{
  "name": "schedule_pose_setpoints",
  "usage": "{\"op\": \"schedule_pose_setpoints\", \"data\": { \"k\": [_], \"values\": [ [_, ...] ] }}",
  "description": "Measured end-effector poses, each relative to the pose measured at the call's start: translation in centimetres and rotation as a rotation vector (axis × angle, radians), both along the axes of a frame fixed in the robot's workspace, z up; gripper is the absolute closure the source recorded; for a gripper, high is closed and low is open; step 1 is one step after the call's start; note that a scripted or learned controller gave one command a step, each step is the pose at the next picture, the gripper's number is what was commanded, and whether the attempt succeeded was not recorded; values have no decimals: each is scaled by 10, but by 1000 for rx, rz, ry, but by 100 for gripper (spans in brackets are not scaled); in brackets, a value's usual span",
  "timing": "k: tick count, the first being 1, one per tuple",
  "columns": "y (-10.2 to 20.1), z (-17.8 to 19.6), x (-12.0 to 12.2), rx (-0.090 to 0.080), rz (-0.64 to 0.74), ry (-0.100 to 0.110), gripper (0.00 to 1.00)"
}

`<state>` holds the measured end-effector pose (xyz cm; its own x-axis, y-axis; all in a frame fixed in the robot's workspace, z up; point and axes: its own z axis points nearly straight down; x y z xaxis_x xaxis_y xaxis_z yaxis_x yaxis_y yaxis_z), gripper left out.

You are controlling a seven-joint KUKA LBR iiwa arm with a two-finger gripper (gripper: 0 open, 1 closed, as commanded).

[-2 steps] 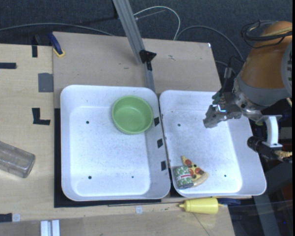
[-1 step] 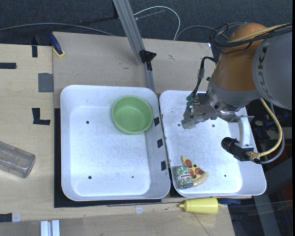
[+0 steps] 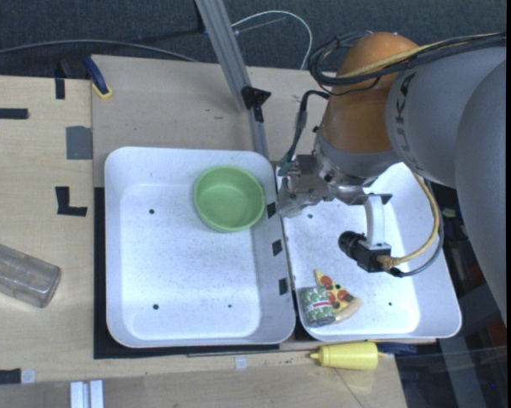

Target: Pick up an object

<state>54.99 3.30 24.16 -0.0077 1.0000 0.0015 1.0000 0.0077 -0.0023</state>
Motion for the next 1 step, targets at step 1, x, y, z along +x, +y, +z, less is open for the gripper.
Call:
{"op": "schedule_pose_setpoints", "data": {
  "k": [1],
  "values": [
    [63, -9, 2, 0, 0, 1, 100]
  ]
}}
